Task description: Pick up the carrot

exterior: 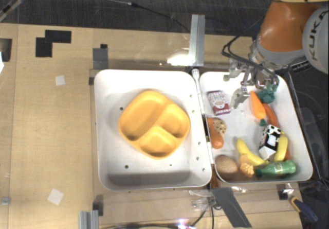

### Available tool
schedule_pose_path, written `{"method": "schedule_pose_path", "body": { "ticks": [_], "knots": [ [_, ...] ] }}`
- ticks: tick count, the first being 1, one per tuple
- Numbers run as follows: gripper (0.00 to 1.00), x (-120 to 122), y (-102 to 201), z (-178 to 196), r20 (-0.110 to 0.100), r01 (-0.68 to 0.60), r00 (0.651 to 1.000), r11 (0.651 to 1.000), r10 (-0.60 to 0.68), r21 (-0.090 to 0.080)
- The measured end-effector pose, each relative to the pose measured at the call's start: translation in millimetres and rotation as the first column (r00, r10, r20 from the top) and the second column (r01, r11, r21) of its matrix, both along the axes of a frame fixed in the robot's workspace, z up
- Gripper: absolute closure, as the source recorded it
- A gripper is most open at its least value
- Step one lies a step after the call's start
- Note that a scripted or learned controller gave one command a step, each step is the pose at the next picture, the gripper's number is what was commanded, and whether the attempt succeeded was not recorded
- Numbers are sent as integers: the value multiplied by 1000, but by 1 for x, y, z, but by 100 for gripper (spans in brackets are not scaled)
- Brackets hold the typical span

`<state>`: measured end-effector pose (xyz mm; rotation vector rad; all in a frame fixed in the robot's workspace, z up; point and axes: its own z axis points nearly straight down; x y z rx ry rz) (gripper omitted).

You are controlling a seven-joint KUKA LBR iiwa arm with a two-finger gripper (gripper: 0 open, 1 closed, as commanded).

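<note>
Hovering over the right bin [303, 135], the pincer [245, 89] hangs by the far wall; whether it is open or closed I cannot tell. Just beside it lies the carrot [258, 104], orange with a green top [267, 94], slanting along the right side, tip toward a second, longer carrot [271, 116]. Looks like a light, stiff plastic toy, smooth and likely slippery. Best bet: pinch across the thick middle, not the taper.
</note>
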<state>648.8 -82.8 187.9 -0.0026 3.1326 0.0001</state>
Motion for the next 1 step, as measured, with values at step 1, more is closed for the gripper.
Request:
{"method": "schedule_pose_path", "body": {
  "ticks": [1],
  "knots": [
    [0, 26, -51, -58, 28, 79, 996, 997, -79, 0]
  ]
}}
